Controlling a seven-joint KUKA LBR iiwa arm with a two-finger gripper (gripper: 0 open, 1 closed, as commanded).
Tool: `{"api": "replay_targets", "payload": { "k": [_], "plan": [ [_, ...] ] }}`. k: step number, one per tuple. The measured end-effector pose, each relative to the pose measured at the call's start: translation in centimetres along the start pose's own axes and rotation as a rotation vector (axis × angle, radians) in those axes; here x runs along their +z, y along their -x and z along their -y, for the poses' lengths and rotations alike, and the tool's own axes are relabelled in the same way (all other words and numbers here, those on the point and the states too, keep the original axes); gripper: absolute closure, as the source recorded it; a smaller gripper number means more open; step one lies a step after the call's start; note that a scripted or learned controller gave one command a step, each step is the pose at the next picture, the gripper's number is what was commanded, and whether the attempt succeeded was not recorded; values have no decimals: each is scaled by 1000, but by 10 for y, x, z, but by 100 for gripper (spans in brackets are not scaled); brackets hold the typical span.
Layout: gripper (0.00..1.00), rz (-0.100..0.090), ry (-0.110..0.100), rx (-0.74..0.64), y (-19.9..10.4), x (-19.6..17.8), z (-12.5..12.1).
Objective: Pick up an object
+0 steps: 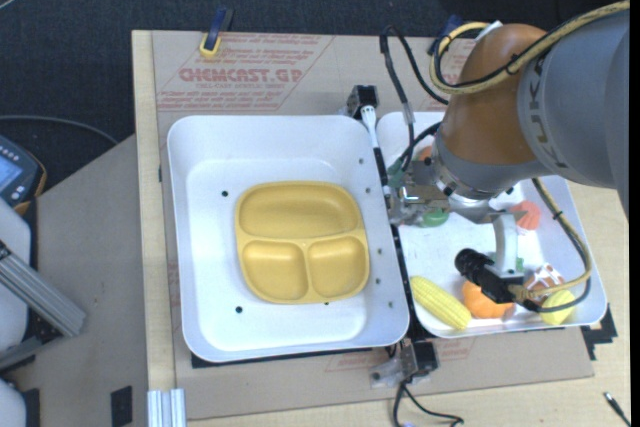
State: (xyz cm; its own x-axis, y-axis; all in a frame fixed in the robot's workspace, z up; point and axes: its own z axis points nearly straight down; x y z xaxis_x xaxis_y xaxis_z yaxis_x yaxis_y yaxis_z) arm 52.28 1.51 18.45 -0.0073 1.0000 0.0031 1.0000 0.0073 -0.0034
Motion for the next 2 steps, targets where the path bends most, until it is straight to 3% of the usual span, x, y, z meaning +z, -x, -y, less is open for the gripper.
{"api": "replay_targets", "payload": {
  "k": [1, 2],
  "plan": [
    [100, -1, -6, -5, -119, 41, 46],
    [100, -2, 20, 1, -161, -64, -29]
  ]
}}
